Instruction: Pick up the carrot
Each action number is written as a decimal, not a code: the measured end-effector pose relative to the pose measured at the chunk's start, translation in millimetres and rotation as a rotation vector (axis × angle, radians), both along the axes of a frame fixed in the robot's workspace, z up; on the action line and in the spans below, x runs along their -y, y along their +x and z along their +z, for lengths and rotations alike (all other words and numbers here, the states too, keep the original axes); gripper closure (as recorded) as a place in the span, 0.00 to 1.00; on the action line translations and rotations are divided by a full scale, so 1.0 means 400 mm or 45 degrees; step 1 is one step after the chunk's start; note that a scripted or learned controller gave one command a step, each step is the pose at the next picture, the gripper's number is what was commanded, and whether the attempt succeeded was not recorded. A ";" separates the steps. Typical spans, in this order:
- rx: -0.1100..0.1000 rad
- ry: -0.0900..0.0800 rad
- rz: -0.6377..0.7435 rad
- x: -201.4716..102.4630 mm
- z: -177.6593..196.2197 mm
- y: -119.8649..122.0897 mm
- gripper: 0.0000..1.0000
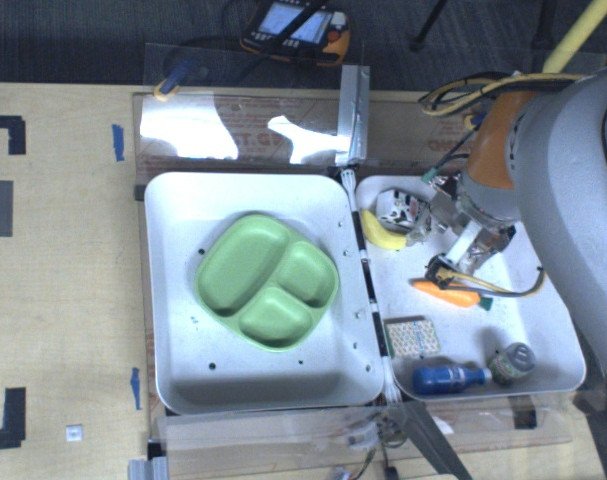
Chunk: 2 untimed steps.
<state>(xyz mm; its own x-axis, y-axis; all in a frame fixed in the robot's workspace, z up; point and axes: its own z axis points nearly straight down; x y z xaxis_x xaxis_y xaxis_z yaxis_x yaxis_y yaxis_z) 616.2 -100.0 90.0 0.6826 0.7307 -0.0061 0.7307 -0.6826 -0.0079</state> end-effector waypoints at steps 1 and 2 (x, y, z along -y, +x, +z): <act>0.004 0.000 -0.358 0.181 0.149 -0.277 0.00; 0.008 -0.002 -0.144 0.110 0.113 -0.090 0.00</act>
